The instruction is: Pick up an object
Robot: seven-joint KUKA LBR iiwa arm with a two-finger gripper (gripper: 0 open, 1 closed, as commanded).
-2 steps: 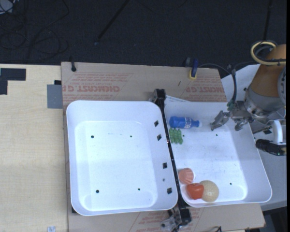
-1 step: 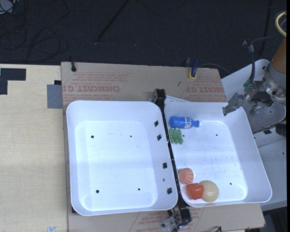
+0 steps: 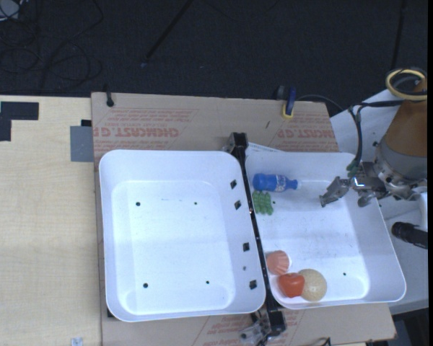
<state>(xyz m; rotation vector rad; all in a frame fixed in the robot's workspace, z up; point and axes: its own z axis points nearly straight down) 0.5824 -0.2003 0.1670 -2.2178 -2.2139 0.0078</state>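
A blue bottle lies on its side at the far left of the right bin, with a small green object just in front of it. In the bin's near left corner sit a pale pink ball, a red object and a cream ball, packed close together. My gripper hangs over the bin's far right part, open, with nothing between its fingers. It is well to the right of the bottle.
The left bin stands beside the right one, with a black divider strip between them. Both rest on brown cardboard. The arm's orange band rises at the right edge, with cables near it.
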